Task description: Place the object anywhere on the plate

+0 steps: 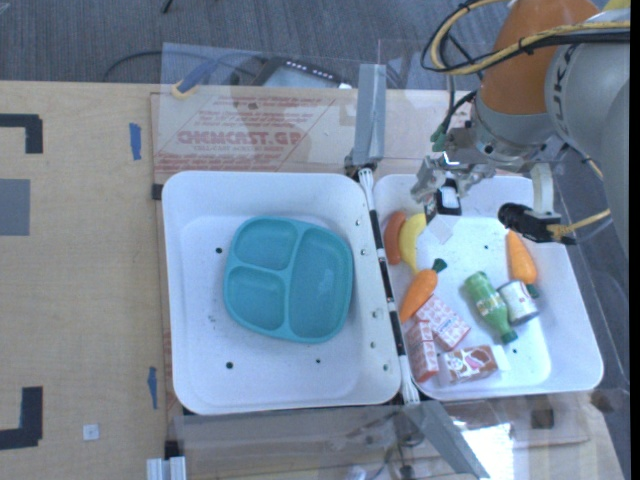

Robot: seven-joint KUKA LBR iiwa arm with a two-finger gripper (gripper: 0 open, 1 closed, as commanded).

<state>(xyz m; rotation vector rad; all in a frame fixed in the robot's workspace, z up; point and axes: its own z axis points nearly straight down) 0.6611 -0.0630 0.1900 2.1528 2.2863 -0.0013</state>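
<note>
Camera view: your pincer [437, 190] hangs over the right bin [570, 348] (its spread can't be told) near the banana [412, 237]. The plate [290, 279] sits in the left bin [190, 268].

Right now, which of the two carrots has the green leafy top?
The carrot near the right bin's left wall, beside the red-and-white carton. Its green tuft points up; the other carrot, near the can, is plain orange.
</note>
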